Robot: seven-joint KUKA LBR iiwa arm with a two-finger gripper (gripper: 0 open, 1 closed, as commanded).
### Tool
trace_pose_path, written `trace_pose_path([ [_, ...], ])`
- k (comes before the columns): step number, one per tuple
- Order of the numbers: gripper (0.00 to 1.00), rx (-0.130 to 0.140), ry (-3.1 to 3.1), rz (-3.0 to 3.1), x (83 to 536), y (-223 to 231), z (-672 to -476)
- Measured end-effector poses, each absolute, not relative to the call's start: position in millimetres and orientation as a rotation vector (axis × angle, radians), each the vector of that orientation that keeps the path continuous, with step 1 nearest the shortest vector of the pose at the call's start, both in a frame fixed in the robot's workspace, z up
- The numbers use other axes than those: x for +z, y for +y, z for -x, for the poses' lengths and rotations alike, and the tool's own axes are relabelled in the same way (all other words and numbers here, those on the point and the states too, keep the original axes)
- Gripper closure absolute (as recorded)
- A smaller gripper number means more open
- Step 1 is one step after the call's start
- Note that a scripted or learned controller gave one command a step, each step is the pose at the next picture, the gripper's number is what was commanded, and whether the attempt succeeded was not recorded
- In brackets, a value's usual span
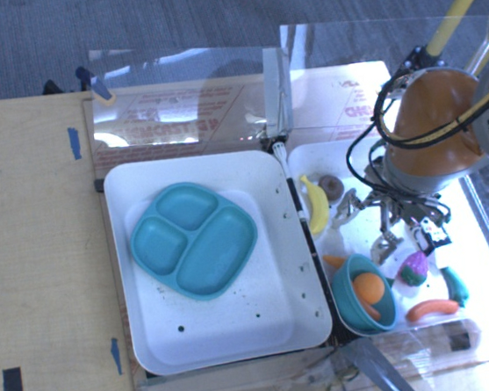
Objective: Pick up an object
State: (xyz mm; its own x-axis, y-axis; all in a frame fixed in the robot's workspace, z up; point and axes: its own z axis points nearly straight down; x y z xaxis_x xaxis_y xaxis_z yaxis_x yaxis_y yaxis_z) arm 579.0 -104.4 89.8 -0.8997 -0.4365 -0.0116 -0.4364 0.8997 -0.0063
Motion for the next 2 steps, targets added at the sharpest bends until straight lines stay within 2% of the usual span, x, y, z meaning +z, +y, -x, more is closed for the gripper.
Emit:
trace_pose_path([
  [1,0.0,-0.003,3.103,0.399,88.4,-138.3,-626.2],
  [2,0.0,-0.002,3.139,0.134,89.1,-100.0,-667.6],
])
